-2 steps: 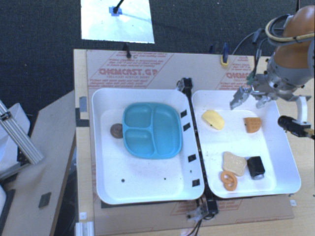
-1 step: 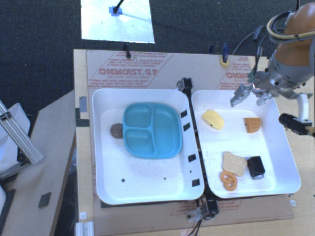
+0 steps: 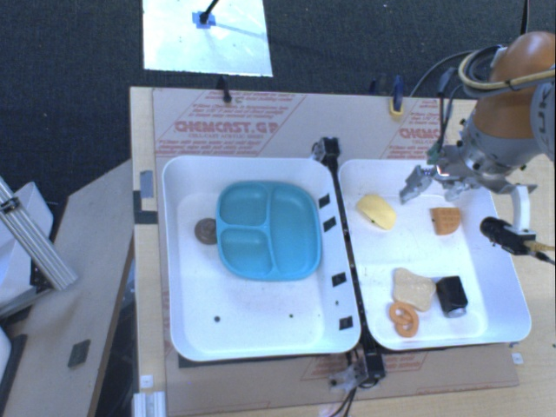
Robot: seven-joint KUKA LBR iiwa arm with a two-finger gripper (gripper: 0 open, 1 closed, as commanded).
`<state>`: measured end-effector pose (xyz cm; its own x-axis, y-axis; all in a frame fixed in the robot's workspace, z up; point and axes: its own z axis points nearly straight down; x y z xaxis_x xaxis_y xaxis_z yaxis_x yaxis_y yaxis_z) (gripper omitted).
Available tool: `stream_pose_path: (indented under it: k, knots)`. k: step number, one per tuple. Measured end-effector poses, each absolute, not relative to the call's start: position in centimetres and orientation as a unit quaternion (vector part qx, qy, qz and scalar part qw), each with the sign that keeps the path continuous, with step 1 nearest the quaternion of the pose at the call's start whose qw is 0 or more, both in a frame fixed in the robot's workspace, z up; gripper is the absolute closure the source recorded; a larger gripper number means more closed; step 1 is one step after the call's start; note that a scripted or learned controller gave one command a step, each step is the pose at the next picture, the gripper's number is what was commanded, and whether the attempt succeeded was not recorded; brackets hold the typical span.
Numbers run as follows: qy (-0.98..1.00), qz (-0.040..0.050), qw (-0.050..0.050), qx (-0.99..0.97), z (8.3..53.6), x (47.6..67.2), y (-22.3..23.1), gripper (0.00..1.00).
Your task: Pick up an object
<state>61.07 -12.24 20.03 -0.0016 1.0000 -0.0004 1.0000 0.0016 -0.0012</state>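
Camera view: gripper (image 3: 432,181) hanging over the right bin's (image 3: 508,278) far side.
Its fingers look spread apart with nothing between them. Just below lie a yellow piece (image 3: 377,212) and an orange wedge (image 3: 446,221); nearer sit a tan chunk (image 3: 413,288), pretzel (image 3: 403,318) and black block (image 3: 451,294). A blue divided plate (image 3: 266,230) occupies the left bin (image 3: 188,318).

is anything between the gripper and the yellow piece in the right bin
Nothing visible does. The gripper hangs above the right bin, up and to the right of the yellow piece, with bare white floor between them. The orange piece lies off to the side.
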Motion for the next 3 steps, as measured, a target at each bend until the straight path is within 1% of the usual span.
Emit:
stream_pose_path:
  k: [2, 3]
  knots:
    - [-0.707, 0.0005, 0.001, -0.707, 8.9, 61.4, -12.8, 0.00]
    - [-0.707, -0.0011, -0.002, -0.707, 10.3, 61.6, -12.9, 1.00]
